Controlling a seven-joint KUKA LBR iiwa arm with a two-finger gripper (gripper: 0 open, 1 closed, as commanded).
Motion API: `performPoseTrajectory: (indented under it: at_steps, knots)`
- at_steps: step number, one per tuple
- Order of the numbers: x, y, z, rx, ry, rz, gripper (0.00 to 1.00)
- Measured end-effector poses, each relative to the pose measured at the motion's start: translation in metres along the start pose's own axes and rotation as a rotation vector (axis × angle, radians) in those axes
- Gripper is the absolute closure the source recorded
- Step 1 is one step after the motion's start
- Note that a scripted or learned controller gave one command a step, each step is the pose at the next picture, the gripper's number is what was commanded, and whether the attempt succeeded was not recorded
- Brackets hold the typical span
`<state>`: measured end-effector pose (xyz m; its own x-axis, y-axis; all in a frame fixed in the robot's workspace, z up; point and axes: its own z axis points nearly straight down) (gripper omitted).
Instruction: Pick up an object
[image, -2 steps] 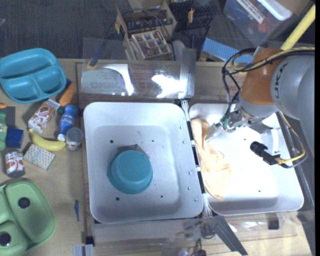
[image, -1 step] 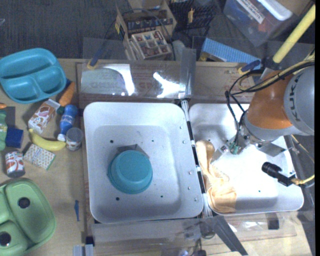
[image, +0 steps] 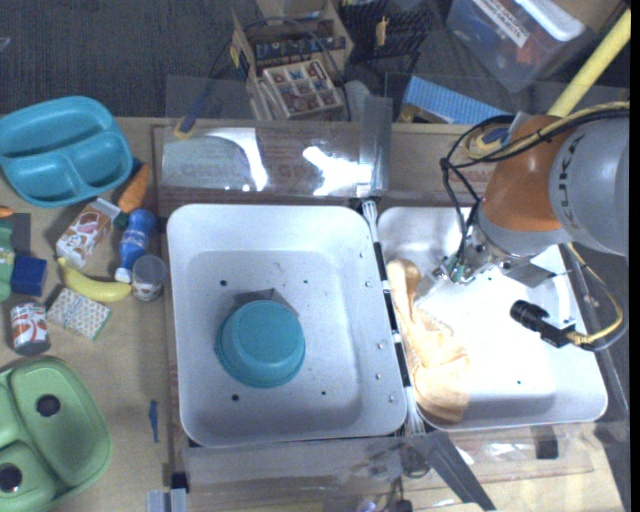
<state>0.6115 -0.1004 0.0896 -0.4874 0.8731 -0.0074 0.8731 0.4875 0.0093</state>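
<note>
A teal bowl (image: 261, 342) lies upside down in the middle of the left bin (image: 190, 250). A long tan cloth-like object (image: 430, 345) lies crumpled along the left wall of the right bin (image: 580, 400), from its upper left down to its front left corner. My gripper (image: 453, 270) hangs below the orange band (image: 525, 190) over the upper left part of the right bin. It is just right of the tan object's top end, and whether they touch is unclear. Nothing shows as held.
A black cable fitting (image: 530, 317) with a yellow lead hangs over the right bin's middle right. Left of the bins lie a banana (image: 92, 283), a blue bottle (image: 133, 240), small cartons, a teal tray (image: 65, 148) and a green tray (image: 45, 430).
</note>
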Motion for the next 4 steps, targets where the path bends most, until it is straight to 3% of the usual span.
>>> performPoseTrajectory:
  at_steps: [1, 2, 3, 4]
  knots:
    - [-0.002, 0.001, -0.012, -0.006, -0.002, 0.004, 1.00]
    - [-0.002, 0.000, -0.012, -0.006, -0.002, 0.004, 0.00]
    - [-0.031, 0.036, 0.002, 0.004, 0.001, 0.302, 0.00]
    - [0.004, -0.043, 0.000, 0.003, 0.002, 0.323, 0.00]
